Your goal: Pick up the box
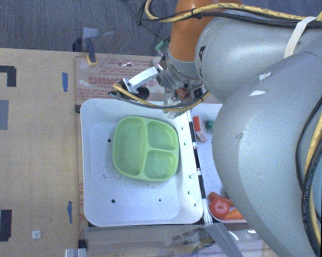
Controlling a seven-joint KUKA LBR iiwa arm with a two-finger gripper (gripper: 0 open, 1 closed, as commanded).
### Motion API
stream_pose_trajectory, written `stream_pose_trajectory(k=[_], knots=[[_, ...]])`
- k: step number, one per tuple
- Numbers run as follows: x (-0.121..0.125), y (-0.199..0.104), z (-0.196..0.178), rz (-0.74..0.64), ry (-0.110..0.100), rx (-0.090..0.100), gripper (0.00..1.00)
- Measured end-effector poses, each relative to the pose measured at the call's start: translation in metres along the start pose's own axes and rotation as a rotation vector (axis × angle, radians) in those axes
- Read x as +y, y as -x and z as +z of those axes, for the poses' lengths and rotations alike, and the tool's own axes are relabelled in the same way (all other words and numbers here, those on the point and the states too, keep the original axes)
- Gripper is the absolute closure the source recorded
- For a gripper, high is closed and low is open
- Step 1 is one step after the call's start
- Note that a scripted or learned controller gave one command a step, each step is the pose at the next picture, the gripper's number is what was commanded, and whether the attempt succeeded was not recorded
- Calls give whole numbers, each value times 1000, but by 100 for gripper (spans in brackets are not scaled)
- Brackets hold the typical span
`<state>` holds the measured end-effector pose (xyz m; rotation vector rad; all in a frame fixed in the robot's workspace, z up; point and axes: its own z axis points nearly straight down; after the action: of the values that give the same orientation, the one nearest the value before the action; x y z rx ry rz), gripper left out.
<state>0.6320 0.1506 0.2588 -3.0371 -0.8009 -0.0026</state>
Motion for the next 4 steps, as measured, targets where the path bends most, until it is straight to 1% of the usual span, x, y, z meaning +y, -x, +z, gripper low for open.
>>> stream_pose_trajectory(k=[1, 2, 3, 4], knots=[[-58, -14, -176, 79, 1, 1, 100], [-52, -4, -176, 34, 0, -1, 100], [-17, 13, -80, 151, -1, -3, 100], [-50, -38, -93, 56, 1, 0, 100]])
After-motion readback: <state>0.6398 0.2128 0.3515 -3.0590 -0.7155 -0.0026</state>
